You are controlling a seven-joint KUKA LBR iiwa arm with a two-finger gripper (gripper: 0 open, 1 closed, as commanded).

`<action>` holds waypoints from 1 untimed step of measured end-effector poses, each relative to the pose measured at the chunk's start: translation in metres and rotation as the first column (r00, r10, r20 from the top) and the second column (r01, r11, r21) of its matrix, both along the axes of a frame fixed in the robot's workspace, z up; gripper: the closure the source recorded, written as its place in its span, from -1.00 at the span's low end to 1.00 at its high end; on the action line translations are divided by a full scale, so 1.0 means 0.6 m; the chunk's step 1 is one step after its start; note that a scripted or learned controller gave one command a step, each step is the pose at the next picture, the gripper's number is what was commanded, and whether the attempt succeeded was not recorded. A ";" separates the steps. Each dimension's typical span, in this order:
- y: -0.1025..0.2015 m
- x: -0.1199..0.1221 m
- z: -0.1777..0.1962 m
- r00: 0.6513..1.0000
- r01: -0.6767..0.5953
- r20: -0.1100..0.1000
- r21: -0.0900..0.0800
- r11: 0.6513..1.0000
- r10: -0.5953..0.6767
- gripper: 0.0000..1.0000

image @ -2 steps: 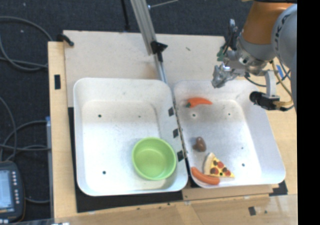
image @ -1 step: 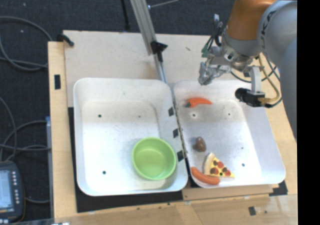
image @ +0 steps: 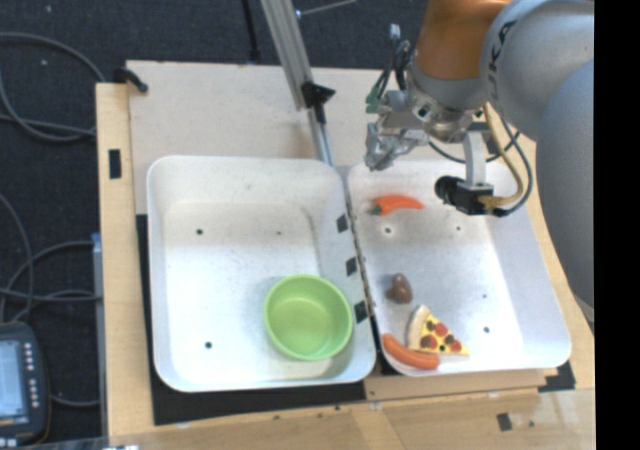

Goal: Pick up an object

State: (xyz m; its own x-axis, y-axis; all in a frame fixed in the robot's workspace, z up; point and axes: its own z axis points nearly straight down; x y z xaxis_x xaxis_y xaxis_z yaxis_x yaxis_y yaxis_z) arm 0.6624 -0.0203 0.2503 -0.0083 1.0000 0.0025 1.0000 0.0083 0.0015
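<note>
Camera view: my gripper [image: 383,155] hangs over the far edge of the right bin [image: 520,278], near the divide between the bins. I cannot tell its state; nothing is visible in it. An orange carrot [image: 398,204] lies in the right bin just below my gripper, apart from it. Nearer the front lie a brown piece [image: 400,288], a pizza slice [image: 436,333] and a sausage [image: 410,353]. The left bin [image: 200,228] holds a green bowl [image: 308,316]

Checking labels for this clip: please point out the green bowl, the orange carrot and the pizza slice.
green bowl [image: 308,316], camera view, inner floor.
orange carrot [image: 398,204], camera view, mid body.
pizza slice [image: 434,334], camera view, topping centre.
</note>
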 end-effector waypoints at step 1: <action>0.094 0.002 0.012 1.000 0.000 0.001 -0.001 1.000 0.000 1.00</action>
